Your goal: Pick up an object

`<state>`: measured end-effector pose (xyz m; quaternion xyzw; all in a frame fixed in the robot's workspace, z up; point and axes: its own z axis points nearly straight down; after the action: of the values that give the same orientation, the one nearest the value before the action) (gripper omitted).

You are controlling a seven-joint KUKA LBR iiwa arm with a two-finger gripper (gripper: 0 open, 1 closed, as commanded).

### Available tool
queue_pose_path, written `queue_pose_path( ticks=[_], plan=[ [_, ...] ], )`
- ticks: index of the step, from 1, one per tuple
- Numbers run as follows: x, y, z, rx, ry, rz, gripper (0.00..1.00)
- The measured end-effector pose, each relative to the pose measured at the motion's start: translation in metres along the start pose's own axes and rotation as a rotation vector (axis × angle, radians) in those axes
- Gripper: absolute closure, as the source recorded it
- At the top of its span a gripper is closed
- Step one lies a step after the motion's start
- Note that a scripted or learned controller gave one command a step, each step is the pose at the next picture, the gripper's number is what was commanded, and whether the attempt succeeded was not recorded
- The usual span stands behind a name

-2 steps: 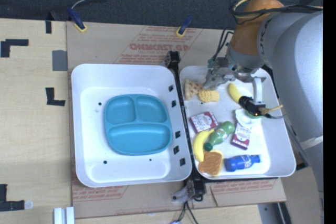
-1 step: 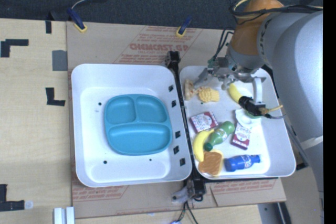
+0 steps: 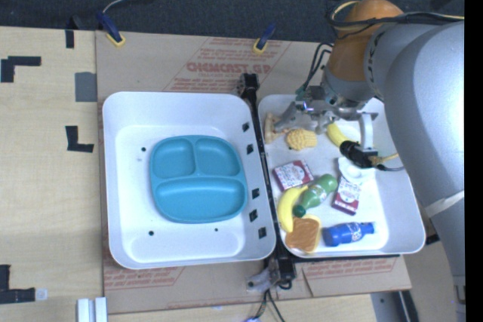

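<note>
A yellow toy corn cob (image 3: pixel 301 138) is seen lying flat near the far end of the right white plastic bin (image 3: pixel 400 219) (just beside the gripper (image 3: pixel 296 115)).

Two shallow white bins are counted on the bench, a left bin (image 3: pixel 121 162) and a right bin (image 3: pixel 392 200). In the left bin one blue divided plate (image 3: pixel 198 179) is seen. In the right bin two bananas are counted, one at the front (image 3: pixel 287 207) and one at the back (image 3: pixel 335 133), along with one corn cob (image 3: pixel 301 138), one green bottle (image 3: pixel 316 192), one blue bottle (image 3: pixel 348 232), one slice of toast (image 3: pixel 304 234), and two small red-and-white packets, one to the left (image 3: pixel 292 175) and one to the right (image 3: pixel 349 192).
</note>
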<state>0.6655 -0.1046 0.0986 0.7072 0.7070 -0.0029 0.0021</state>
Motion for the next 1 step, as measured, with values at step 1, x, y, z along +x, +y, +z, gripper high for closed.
queue_pose_path(
  ticks=[1],
  plan=[
    [0.0022,-0.0003,-0.0088,0.003,0.004,-0.002,1.0]
  ],
)
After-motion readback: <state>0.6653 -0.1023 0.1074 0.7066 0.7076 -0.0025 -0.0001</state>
